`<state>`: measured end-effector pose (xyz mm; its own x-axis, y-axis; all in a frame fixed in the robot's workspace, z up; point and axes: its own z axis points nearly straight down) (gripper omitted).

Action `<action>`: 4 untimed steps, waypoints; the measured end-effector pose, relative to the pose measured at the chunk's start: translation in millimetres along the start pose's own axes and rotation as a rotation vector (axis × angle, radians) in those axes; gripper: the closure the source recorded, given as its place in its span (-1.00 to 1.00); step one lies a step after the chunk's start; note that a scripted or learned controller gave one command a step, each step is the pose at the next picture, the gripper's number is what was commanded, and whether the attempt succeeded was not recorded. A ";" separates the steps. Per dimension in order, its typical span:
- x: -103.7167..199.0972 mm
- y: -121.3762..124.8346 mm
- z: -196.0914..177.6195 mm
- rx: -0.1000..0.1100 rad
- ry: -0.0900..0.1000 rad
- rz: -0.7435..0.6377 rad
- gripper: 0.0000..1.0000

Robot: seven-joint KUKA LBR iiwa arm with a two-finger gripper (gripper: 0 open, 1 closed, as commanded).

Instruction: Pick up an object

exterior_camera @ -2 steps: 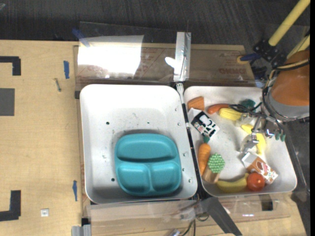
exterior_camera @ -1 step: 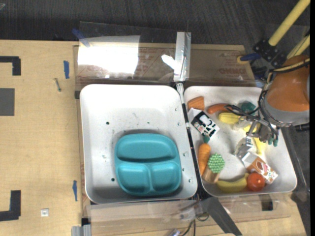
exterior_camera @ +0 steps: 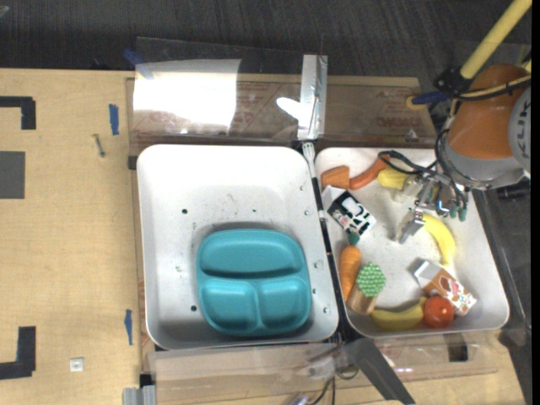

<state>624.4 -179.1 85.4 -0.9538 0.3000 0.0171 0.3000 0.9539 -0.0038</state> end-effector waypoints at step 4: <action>128.4 -54.4 -8.1 -0.009 -0.028 0.232 1.00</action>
<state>485.7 -192.5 95.9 -0.8595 0.5111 -0.0112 0.5111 0.8595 0.0050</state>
